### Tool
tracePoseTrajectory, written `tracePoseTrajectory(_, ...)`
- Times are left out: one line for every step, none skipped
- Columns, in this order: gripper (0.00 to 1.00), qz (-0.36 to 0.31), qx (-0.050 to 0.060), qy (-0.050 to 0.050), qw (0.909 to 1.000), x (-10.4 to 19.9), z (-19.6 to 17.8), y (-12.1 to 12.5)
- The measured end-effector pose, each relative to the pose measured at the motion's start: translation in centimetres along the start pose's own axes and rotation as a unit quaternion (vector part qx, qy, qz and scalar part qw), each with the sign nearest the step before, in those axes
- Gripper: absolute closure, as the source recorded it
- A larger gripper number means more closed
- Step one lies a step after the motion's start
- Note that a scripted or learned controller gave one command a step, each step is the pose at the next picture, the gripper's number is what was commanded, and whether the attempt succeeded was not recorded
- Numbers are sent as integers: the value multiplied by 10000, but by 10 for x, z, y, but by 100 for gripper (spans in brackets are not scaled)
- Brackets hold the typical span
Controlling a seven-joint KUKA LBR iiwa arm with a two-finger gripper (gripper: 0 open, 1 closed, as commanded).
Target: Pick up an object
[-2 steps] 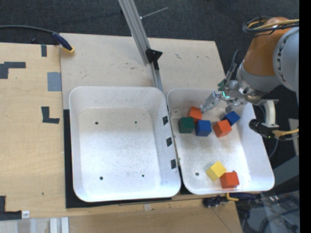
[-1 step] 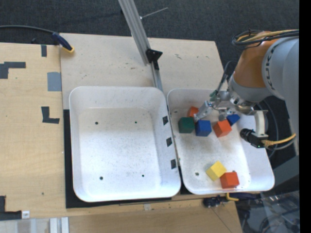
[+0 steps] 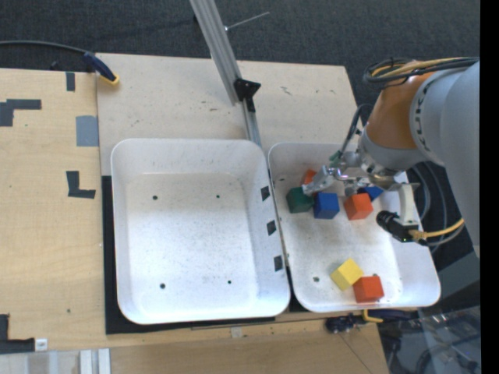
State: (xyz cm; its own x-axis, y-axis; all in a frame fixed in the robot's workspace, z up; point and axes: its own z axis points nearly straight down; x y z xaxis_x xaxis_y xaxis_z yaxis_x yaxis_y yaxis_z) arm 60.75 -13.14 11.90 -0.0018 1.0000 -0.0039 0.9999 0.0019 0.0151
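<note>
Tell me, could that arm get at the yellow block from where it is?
Probably yes: the yellow block lies open from above in the right bin, with only an orange block touching it.

Even, diffuse overhead light, soft shadows inside the white bins (image 3: 117, 162), slightly grainy and soft throughout.

Wooden bench (image 3: 179, 107) on dark carpet (image 3: 93, 10)

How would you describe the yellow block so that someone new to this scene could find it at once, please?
Look in the right bin, where the coloured blocks lie. Most cluster at its far end under the gripper, but two sit apart near the front rim. The yellow block is the left of that pair, touching an orange block, and it is the one yellow thing in the bin.
</note>
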Motion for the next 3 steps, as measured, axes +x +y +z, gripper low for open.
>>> tracePoseTrajectory(100,0,10,1,10000,0,-8,0)
tracePoseTrajectory(100,-1,65,19,10000,4,-51,2)
tracePoseTrajectory(100,-2,54,16,10000,9,-112,0)
